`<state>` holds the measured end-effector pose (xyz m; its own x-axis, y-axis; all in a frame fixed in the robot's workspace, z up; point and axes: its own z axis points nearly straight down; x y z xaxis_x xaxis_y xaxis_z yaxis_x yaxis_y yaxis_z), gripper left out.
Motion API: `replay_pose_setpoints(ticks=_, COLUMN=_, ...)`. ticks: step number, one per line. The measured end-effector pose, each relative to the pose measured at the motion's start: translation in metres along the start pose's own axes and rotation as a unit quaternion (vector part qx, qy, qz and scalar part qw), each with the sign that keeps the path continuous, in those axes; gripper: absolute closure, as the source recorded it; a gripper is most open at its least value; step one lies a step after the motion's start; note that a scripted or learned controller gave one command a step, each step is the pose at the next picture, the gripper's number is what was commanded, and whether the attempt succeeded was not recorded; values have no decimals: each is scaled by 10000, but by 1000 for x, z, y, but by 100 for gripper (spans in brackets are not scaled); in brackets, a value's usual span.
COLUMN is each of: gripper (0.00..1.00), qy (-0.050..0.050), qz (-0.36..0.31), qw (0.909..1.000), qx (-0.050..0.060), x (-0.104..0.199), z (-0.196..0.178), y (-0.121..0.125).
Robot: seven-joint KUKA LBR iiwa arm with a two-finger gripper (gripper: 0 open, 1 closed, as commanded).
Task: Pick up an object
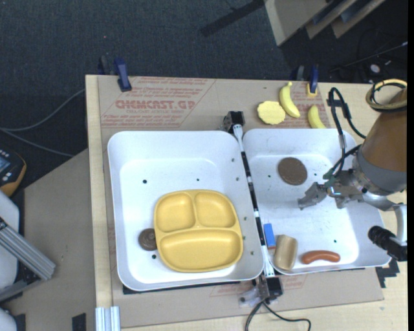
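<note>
The gripper (317,195) hangs with fingers spread and holding nothing over the right bin (343,255), just below the brown disc (292,170). A sausage (320,256) lies near that bin's front wall. The cardboard-topped bench (155,103) stands on dark carpet (97,32).

1. The floor (97,39) was dark blue-grey carpet, running along the top and down the left of the view.
2. The surface (162,103) was pale brown board, printed with reddish lettering near its far edge.
3. Two blue clamps (121,72) gripped the far edge of the surface, one at the left corner, one toward the right.
4. A thin cable (39,119) trailed over the carpet at left.
5. A light-coloured piece of furniture (323,19) stood at the upper right, partly out of view.
6. A silver metal rail (22,249) lay at a slant at lower left.
7. Light was even, shadows soft.
</note>
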<state>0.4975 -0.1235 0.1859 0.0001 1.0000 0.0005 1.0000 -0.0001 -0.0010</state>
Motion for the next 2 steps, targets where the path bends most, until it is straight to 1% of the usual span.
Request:
replay_pose_setpoints(ticks=1, gripper=0, qy=5, qz=-22, qw=10000, qx=12, x=28, z=101, y=65)
replay_pose_setpoints(ticks=2, gripper=0, qy=-24, qz=16, qw=10000, qx=-26, x=-29, z=101, y=100)
